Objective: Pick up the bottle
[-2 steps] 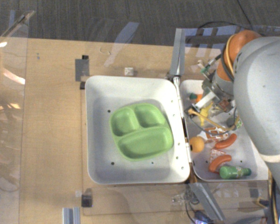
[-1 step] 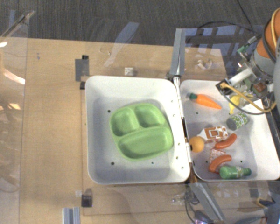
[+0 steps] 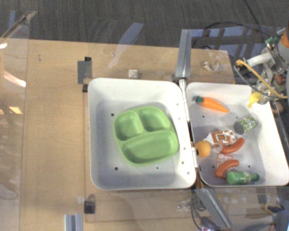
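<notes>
Bottle, small green plastic [image 3: 242,177], lying sideways, right bin's near edge | end effector [image 3: 269,83] far corner, grip state unreadable | approach from above, span its narrow width.

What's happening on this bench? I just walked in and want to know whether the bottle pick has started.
Not yet, it seems. The arm sits at the far right corner, above the right bin, touching none of the toys. The green bottle lies on its side at that bin's near edge, beside a sausage. A carrot, a small can and an orange ball lie there too. The left bin holds a green divided plate.
</notes>
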